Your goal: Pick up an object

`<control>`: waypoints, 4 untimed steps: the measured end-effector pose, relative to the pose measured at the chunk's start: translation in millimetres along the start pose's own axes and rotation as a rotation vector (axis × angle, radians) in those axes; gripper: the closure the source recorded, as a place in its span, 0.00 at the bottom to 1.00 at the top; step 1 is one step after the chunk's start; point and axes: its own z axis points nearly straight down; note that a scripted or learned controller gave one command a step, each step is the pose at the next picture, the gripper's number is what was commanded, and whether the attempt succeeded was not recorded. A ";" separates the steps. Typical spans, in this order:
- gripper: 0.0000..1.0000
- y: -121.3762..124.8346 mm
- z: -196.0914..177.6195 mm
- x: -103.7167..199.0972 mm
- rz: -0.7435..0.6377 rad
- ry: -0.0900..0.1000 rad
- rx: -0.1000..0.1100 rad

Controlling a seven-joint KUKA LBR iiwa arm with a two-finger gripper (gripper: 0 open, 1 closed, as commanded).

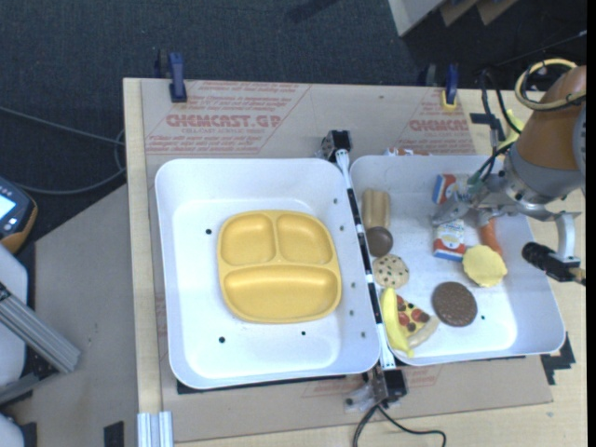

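White plastic is forming the right bin point(531, 338), and the gripper point(463, 214) is hanging low over its far right part, just above a small white and red carton point(449, 243), which is looking like the likeliest object to pick. Whether the gripper is open or closed is not showing from this angle, and nothing is visibly sitting in its grasp. The crowding is posing the main risk. An orange carrot-like piece point(490, 237) is lying just beside the carton, a yellow round piece point(484, 266) is touching or nearly touching the carrot's near end, and a red and blue packet point(443, 189) is resting just behind. A descent slightly off centre is likely to be nudging a neighbour or catching two things at once, and the carton, lying tilted, is probably going to be sliding away rather than seating. Further left, a tan cylinder point(376, 208), a brown ball point(379, 241), a chip cookie point(390, 271), a banana point(391, 322), a pizza slice point(415, 317) and a dark round cookie point(454, 304) are lying clear of the gripper. A yellow divided plate point(279, 266) is sitting in the left bin point(177, 250), well apart.
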 end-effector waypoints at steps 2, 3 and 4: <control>0.00 49.4 7.5 12.2 0.015 -0.015 0.031; 0.00 54.5 6.1 89.7 0.006 -0.027 0.012; 1.00 55.3 -4.8 86.4 0.010 -0.029 0.006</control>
